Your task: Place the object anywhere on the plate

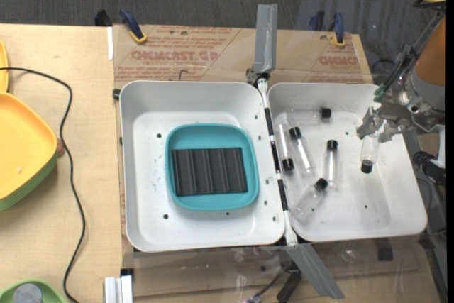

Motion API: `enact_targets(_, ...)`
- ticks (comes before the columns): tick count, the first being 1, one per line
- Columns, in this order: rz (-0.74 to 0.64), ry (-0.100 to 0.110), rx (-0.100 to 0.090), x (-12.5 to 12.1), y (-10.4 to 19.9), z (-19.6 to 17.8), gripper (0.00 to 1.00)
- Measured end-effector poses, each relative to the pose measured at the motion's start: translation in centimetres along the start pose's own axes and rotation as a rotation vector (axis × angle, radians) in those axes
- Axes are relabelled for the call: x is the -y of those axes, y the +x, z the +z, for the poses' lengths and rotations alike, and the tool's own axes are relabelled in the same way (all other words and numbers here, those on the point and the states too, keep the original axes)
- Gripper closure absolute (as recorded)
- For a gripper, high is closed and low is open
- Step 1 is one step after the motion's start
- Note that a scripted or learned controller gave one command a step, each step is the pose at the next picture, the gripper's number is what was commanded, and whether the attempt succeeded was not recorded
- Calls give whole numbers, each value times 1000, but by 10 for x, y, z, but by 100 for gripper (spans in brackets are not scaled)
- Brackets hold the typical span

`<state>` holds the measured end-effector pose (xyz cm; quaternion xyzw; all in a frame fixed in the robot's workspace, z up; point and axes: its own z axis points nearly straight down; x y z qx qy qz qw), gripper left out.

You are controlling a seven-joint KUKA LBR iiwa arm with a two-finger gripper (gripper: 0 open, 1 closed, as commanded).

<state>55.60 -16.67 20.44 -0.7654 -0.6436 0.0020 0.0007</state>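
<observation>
Vial [367,152], clear with a black cap, hangs upright and cap-down from the hand [372,130], pinched between its fingers above the right bin [397,223]. Arm reaches in from the right; teal plate [211,137] sits well apart in the left bin [142,152].

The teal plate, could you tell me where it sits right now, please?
In the camera view, the teal plate lies flat in the middle of the left bin, across the divider from the clear tubes in the right bin.

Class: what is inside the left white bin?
A teal plate with a dark ribbed centre lies in the left bin. The bin floor beneath the plate is covered.
</observation>
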Motion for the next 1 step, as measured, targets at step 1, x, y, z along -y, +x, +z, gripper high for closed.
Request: enact_targets(1,0,0,0,0,0,0,0)
